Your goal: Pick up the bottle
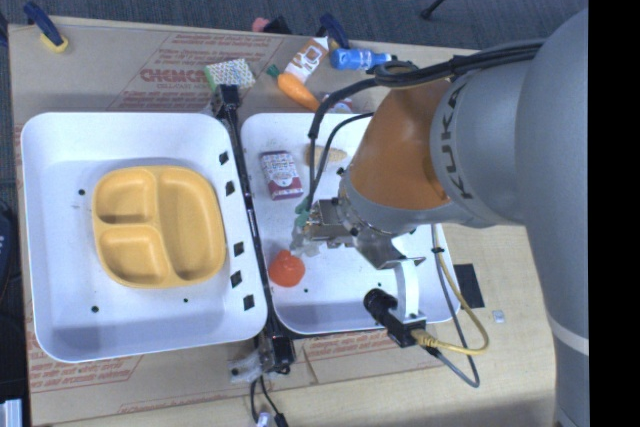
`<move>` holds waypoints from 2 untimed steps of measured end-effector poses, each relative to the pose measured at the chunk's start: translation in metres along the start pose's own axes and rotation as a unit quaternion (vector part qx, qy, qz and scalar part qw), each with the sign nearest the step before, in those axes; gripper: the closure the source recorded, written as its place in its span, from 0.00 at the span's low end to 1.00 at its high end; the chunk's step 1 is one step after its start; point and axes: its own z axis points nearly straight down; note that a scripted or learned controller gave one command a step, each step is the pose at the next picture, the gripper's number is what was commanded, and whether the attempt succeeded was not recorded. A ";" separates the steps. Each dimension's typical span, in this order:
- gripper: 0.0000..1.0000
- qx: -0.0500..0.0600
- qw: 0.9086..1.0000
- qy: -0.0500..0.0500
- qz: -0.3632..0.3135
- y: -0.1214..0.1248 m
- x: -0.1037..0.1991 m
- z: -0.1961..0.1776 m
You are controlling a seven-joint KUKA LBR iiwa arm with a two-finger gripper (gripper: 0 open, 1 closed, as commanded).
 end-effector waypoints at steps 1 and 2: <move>1.00 0.001 1.000 0.000 0.007 0.000 0.061 -0.055; 1.00 0.002 0.991 0.000 -0.135 -0.001 0.077 -0.001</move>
